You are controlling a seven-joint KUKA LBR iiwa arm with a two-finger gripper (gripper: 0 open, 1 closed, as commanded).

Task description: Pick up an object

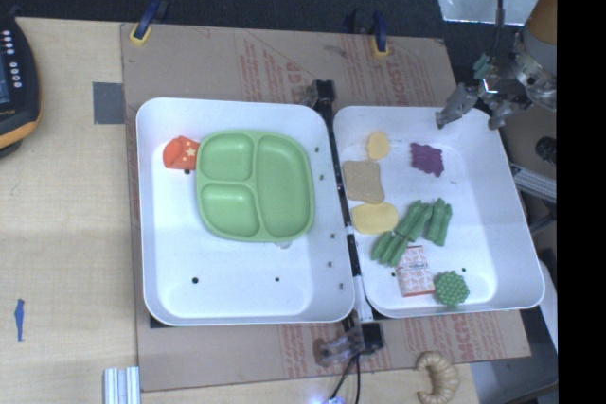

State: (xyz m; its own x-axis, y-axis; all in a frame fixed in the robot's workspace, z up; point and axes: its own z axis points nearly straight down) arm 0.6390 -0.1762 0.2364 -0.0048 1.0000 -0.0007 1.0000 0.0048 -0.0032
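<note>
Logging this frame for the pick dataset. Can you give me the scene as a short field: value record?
left bin: green plate, three compartments; red item touching its left edge
right bin: purple item, small yellow piece, tan slice, yellow slice, green beans, red-and-white packet, broccoli
tool: over the right bin's upper right corner, fingers spread, nothing between them
nearest item to tool: purple item
</note>
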